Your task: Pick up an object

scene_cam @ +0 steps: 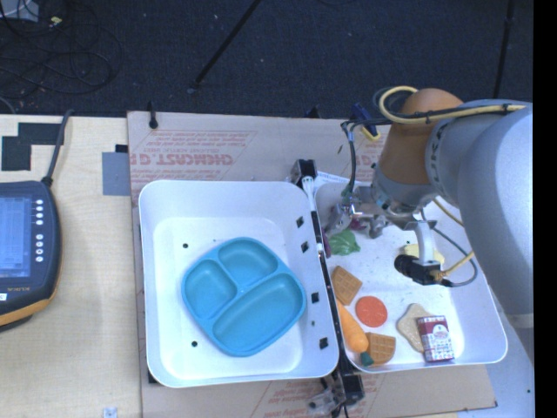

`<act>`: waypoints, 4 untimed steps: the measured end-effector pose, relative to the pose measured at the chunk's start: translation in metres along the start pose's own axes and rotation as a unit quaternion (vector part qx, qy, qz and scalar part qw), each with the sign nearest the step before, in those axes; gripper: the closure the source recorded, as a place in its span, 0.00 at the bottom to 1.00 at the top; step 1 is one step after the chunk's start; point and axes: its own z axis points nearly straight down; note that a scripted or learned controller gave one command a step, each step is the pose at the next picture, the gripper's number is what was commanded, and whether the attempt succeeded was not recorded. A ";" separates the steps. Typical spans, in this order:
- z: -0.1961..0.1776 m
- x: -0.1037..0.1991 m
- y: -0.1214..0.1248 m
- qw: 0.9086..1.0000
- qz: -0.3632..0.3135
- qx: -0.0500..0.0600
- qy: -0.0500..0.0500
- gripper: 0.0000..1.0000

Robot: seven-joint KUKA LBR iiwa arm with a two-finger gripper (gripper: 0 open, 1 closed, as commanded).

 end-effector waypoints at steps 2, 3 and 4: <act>0.000 0.000 0.000 1.000 0.000 0.000 0.000 0.00; 0.000 0.000 0.000 1.000 0.000 0.000 0.000 0.00; 0.000 0.000 0.000 1.000 0.000 0.000 0.000 0.00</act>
